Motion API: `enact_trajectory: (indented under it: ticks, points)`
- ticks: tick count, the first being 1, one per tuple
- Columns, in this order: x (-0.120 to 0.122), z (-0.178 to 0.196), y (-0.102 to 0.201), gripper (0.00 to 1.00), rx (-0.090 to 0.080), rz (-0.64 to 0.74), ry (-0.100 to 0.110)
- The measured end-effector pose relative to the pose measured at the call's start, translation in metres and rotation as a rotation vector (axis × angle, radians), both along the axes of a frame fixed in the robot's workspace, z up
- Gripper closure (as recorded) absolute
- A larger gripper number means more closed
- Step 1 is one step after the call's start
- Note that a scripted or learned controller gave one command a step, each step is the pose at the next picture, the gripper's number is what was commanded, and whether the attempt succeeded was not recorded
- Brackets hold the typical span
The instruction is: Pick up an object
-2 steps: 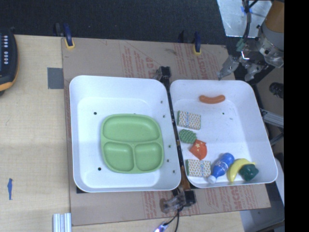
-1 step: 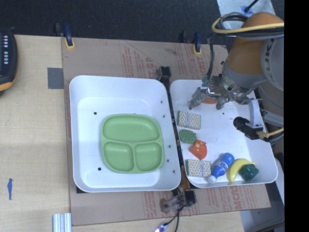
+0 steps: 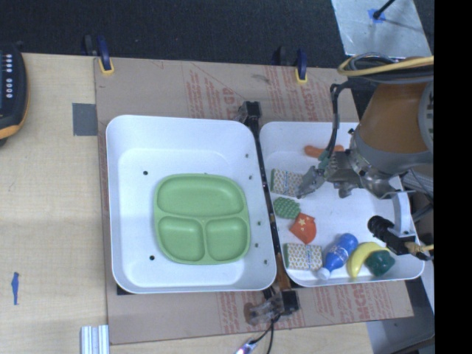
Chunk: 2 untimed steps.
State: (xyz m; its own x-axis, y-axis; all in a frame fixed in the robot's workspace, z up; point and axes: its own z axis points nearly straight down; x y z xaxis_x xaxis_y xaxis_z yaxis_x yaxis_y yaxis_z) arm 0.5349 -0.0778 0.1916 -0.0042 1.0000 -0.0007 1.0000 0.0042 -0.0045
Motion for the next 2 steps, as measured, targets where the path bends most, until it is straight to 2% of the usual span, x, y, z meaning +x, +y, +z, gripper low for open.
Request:
enact_trajectory:
  ticks: [1,2]
  points:
    - [-0.048,-0.101,-0.018,0.00,0.001,-0.001,0.001]
    - [0.026,-0.100,-0.097,0.00,0.000,-0.002,-0.003]
